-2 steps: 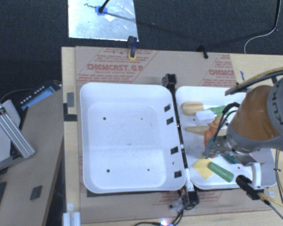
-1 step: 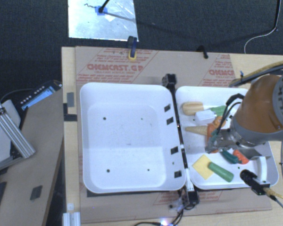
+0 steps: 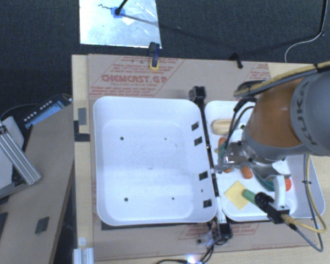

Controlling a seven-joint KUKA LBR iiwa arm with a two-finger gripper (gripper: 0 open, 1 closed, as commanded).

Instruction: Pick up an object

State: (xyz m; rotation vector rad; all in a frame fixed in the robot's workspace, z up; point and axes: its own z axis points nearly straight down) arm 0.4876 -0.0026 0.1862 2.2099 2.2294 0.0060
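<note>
Broadly, the counter is a tan board printed with red lettering, set against dark carpet, and it carries two shallow white bins side by side. Its far edge holds a yellow and blue clamp, and beyond that a shiny square sheet lies on the carpet.

Next in size, the grey arm with its orange band comes in from the right and hangs over the right bin, covering most of its floor. Only the bin's left strip and near part stay exposed.

The left bin offers broad open floor from rim to rim, with just a few small dark dots on it. Black clips sit along the shared edge where the two bins meet, so that border is crowded.

Inside the right bin, a pale wooden cylinder lies near the far left corner, partly under the arm. A yellow block rests on the near floor, close to the front rim. A green piece sits just right of it, beside a small orange piece, with a red bit further right.

The jaws sit low at the bin's left wall, near the orange piece; whether they are spread or pressed together cannot be told, and nothing is visibly caught between them
</note>
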